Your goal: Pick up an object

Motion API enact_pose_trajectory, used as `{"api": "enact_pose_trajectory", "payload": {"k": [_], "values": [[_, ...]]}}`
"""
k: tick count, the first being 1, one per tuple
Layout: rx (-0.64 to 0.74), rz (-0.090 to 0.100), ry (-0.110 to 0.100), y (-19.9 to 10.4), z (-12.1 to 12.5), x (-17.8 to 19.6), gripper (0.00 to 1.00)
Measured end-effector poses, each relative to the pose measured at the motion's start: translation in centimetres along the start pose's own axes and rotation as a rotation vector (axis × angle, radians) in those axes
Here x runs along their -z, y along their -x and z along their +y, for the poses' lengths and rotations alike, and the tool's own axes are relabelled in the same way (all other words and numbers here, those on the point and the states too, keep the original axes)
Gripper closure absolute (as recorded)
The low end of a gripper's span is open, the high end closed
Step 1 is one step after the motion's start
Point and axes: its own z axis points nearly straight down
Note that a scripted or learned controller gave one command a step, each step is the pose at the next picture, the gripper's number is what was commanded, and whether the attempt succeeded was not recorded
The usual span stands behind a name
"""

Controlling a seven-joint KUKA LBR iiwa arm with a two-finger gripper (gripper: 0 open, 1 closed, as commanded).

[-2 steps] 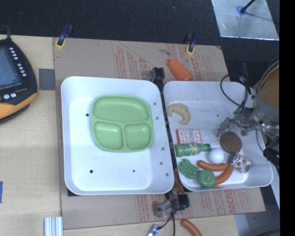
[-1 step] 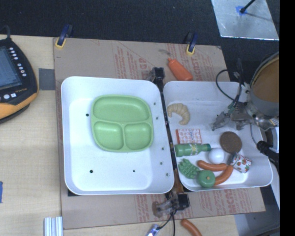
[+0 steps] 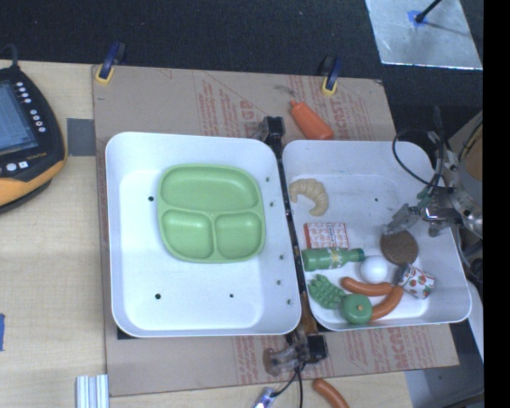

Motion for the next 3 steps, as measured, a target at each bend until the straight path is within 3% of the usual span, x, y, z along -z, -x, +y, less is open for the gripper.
{"api": "enact_pose_trajectory", "payload": {"k": [1,2,3], "values": [[0.001,-0.002,0.003,-0.9,-0.2,-5.5,0.0],[-0.002,0.0,0.001,0.0,1.5,-4.1,0.0],[-0.002,0.001,0.001,0.0,6.5,-5.6,0.0]]}}
